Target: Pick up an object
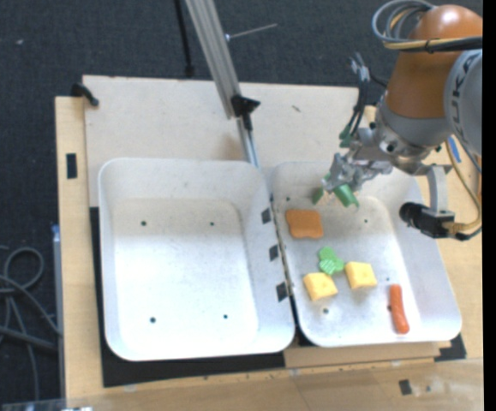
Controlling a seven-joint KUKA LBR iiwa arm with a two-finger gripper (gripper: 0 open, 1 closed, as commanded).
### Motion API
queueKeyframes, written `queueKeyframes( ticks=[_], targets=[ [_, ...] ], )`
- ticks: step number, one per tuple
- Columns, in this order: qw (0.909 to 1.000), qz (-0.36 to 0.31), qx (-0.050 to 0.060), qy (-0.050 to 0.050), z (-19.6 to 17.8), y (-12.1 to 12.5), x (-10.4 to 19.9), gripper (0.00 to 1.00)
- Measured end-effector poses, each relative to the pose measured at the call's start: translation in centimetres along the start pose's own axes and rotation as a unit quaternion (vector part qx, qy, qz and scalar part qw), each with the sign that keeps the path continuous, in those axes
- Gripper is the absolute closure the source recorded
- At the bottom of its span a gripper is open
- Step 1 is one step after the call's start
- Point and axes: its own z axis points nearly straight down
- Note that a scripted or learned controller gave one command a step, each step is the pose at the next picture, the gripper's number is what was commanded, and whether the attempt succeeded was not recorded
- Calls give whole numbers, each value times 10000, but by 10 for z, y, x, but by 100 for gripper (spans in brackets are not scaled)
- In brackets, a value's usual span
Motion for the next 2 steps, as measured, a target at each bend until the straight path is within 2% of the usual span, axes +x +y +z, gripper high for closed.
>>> queueKeyframes(
  ticks=[2],
  targets=[
    [10000, -16, 0, 15, -14, -17, 104, 100]
  ],
)
